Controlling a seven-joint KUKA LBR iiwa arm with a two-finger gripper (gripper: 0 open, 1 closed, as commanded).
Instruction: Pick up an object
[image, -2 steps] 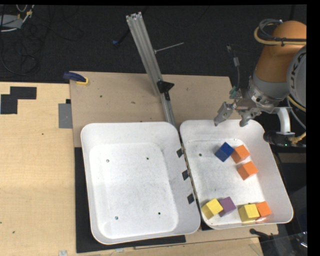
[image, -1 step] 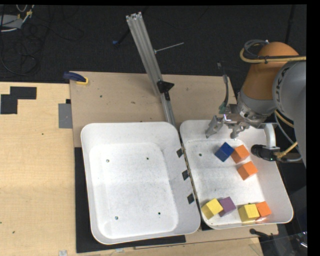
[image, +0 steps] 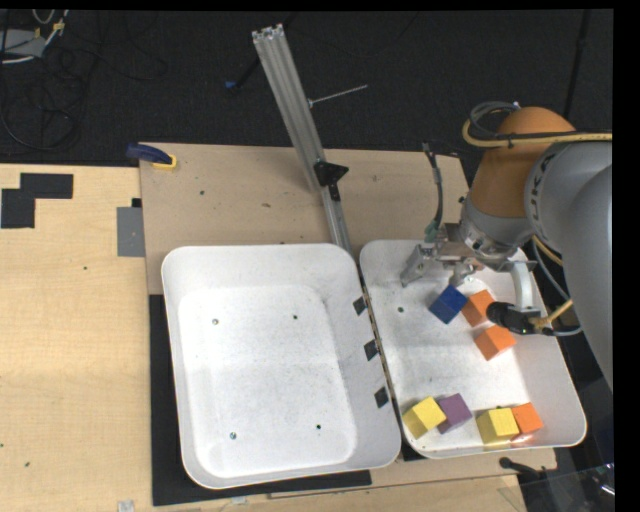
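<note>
Here, jaws (image: 450, 285) state unclear, above blue block (image: 449, 304); open floor left in right bin (image: 400, 262).

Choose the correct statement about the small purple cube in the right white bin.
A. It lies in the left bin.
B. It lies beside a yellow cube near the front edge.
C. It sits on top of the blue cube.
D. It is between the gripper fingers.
B: the small purple cube lies against a yellow cube near the front edge of the right white bin.

Hand (image: 447, 272) low, arm from right
</note>
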